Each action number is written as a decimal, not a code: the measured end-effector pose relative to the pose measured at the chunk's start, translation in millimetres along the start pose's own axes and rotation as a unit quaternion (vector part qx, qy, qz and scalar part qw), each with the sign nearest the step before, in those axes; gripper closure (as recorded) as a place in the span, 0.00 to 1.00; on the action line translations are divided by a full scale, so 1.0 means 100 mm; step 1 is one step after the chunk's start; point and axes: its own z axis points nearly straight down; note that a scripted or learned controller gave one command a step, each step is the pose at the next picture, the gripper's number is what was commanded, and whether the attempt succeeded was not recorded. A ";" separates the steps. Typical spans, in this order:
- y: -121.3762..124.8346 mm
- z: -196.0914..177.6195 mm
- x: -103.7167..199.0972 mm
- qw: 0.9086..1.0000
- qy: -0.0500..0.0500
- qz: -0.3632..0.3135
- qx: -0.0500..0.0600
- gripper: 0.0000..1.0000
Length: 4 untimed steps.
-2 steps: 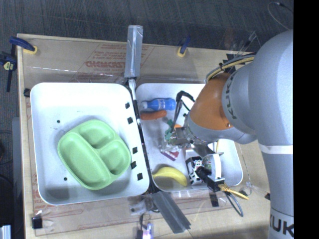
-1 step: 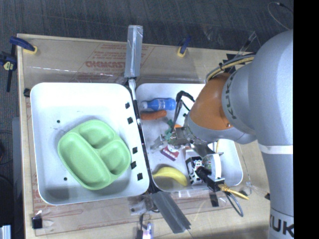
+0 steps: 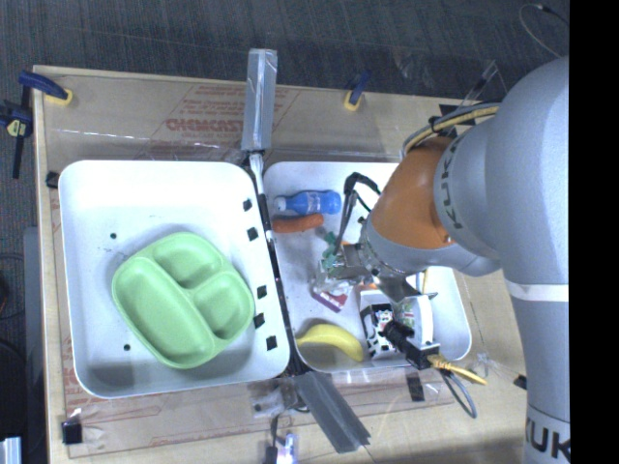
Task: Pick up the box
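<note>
- Arm (image 3: 503,191) reaches in from the right over the right bin (image 3: 290,187); orange wrist band (image 3: 411,206) sits above the bin's middle.
- Gripper (image 3: 340,271) is low in the right bin, near its centre.
- Box (image 3: 332,296): small, with a pink-red face, lying just below and touching the gripper tip area; long axis looks diagonal, upper left to lower right, but it is small and partly covered.
- Finger state: cannot tell, tips blurred against clutter.
- Banana (image 3: 332,341) lies near the bin's front edge, just below the box.
- Blue bottle (image 3: 309,203) and orange item (image 3: 297,223) lie near the back left, long axes left-right.
- White-and-black object (image 3: 392,322) sits right of the banana.
- Bare floor between box and left wall.
- Left bin (image 3: 87,201) holds a green divided tray (image 3: 184,298); bare white floor around it.
</note>
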 end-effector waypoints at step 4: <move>0.02 0.10 -0.04 1.000 0.002 -0.018 0.000 0.00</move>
